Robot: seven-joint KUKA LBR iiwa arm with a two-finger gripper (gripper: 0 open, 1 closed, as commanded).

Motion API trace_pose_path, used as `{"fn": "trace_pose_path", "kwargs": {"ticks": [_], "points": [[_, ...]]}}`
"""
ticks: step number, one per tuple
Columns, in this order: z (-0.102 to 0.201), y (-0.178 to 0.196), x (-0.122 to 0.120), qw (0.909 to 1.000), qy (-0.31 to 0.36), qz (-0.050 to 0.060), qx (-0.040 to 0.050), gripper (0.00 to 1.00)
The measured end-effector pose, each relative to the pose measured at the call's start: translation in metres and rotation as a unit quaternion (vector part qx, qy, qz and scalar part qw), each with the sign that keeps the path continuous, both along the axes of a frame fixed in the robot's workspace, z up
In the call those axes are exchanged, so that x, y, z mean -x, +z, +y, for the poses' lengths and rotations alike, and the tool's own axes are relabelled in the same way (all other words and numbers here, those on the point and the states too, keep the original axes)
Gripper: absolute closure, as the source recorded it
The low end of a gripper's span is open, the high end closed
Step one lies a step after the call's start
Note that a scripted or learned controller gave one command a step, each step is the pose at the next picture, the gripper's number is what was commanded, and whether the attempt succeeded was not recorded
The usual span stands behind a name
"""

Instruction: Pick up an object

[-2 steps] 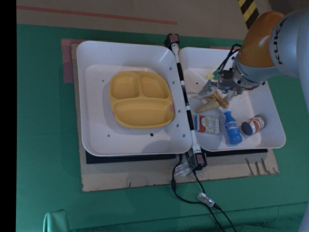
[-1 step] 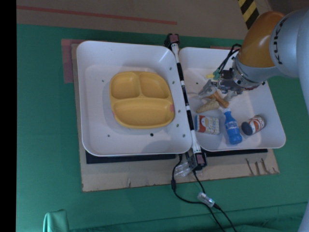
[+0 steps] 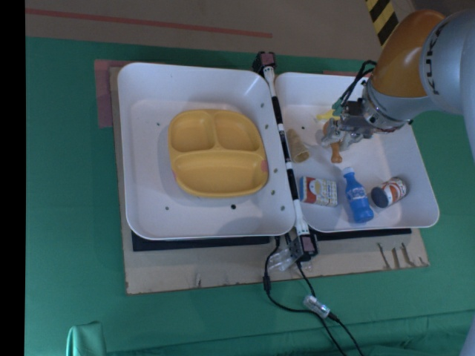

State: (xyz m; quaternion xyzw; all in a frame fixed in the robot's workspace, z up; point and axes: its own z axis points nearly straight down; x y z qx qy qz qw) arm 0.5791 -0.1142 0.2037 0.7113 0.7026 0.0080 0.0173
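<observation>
My gripper (image 3: 335,139) hangs low over the back middle of the right bin (image 3: 412,162). A small orange object (image 3: 336,154) lies right at its tip, and whether it is held cannot be told. A yellow object (image 3: 324,115) pokes out just behind the gripper. To the left of it lies a tan ice-cream cone (image 3: 298,145). Toward the front of this bin are a red and white carton (image 3: 318,190), a blue bottle (image 3: 357,196) and a small can (image 3: 390,193) on its side.
The left bin (image 3: 145,87) holds a yellow divided plate (image 3: 217,153). A black and white rail (image 3: 285,150) runs between the two bins. Cables (image 3: 315,306) trail off the front of the bench over the green mat.
</observation>
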Motion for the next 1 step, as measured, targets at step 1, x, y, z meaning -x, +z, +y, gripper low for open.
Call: {"fn": "trace_pose_path", "kwargs": {"ticks": [1], "points": [[0.0378, 0.1639, -0.0063, 0.9999, 0.004, 0.012, -0.0048, 1.00]]}}
